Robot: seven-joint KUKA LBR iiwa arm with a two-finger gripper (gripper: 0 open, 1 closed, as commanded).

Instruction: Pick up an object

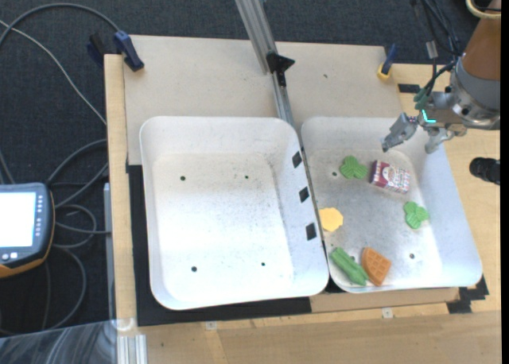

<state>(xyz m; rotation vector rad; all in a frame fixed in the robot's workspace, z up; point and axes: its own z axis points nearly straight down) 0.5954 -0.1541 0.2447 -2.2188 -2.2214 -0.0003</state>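
You are looking at two white bins: the left bin [159,148] and the right bin [453,219]. Lying in the right one are six small things: three green pieces [353,168] [415,214] [347,265], one yellow piece [331,218], one orange waffle-like piece [376,265] and one red-and-white packet [390,177].

Your arm [483,76] carried a broad orange band above the wrist, copper-brown in this light, with a grey metal collar below it. You had dark cables trailing beside that upper section, and one pale loop of cable curled at the very top. A small spot of teal-green light glowed on the grey wrist housing. The gripper [414,140] itself was plain silver-grey metal, and its two fingers [395,135] were short, blunt and angular, the same dull grey throughout.
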